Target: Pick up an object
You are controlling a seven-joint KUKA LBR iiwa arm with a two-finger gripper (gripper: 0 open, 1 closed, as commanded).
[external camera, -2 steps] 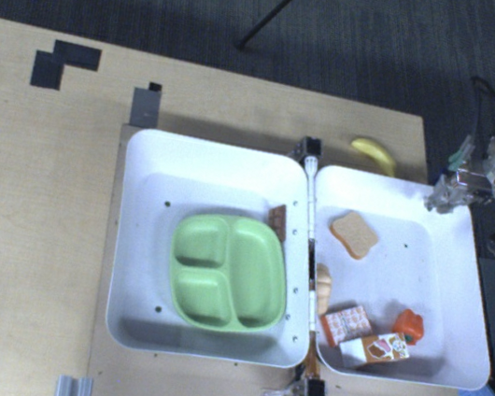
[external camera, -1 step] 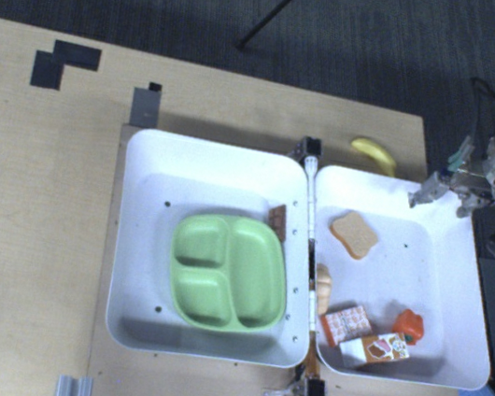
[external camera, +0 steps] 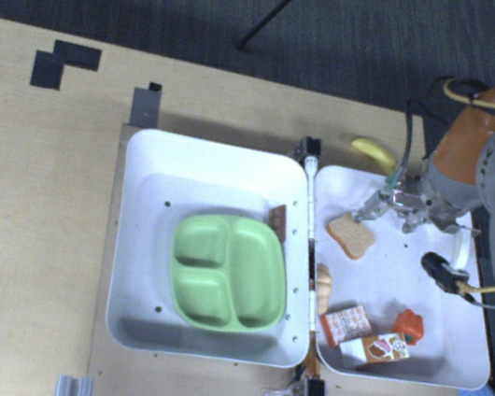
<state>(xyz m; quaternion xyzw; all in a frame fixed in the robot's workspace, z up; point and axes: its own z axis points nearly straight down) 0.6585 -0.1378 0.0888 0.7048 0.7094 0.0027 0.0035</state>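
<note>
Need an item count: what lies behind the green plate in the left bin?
A small brown object peeks out at the far right corner of the green plate. The plate seems to cover its remainder, so I cannot identify it.

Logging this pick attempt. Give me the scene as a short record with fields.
left bin: green divided plate; small brown item at the plate's far right corner
right bin: toast slice in the far left part; red-and-white packet and orange carton near the front wall
banana: at the right bin's far rim
gripper: over the right bin, just beyond the toast slice
grasp: cannot tell
</note>
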